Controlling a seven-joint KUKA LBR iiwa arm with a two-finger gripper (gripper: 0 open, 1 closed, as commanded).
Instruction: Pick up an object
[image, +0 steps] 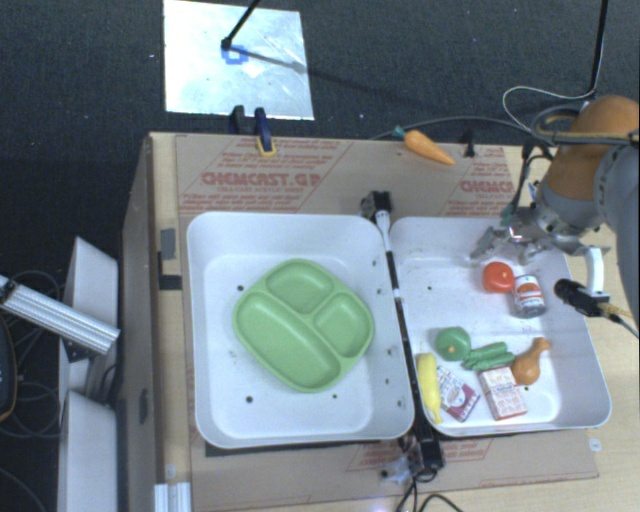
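A pale green divided plate (303, 323) sits in a white bin (215, 260). The other white bin (580, 390) holds a red-orange tomato (498, 276), yellow banana (427, 385) and green pepper (452, 343).

— Any words you can read?
— "CHEMCAST GP" in red on the brown sheet (262, 172) along the bench's far edge; it seems repeated near the far right corner, partly hidden.
— And the small packets?
— Too small to read.

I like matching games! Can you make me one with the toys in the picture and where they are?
Things:
1. green plate
2. carrot
3. tomato
4. banana

Places:
A. on the board behind the bins
B. right bin, front left corner
C. left bin
D. right bin, just under the gripper

Pairs: 1-C, 2-A, 3-D, 4-B
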